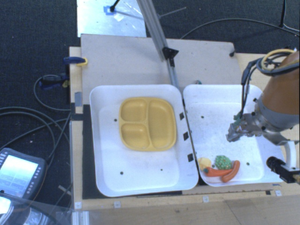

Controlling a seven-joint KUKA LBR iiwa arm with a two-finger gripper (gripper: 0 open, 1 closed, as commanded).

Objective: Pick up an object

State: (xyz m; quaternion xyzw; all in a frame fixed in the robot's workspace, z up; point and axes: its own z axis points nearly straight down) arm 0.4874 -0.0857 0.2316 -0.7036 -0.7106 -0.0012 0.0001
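Note:
In the right bin (213, 102), small toy foods lie together near the front edge: a yellow piece (204, 163), a green broccoli-like piece (223, 162), an orange carrot (214, 172) and a reddish sausage (232, 171). My gripper (234, 134) hangs over the right half of that bin, up and to the right of the toys and apart from them. Nothing shows between its fingers. The orange-banded arm (281, 95) comes in from the right.
The left bin (105, 172) holds a yellow divided plate (147, 123). A metal camera pole (154, 27) slants across the back toward the seam between the bins. Cables and a teach pendant (16, 172) lie on the floor at the left.

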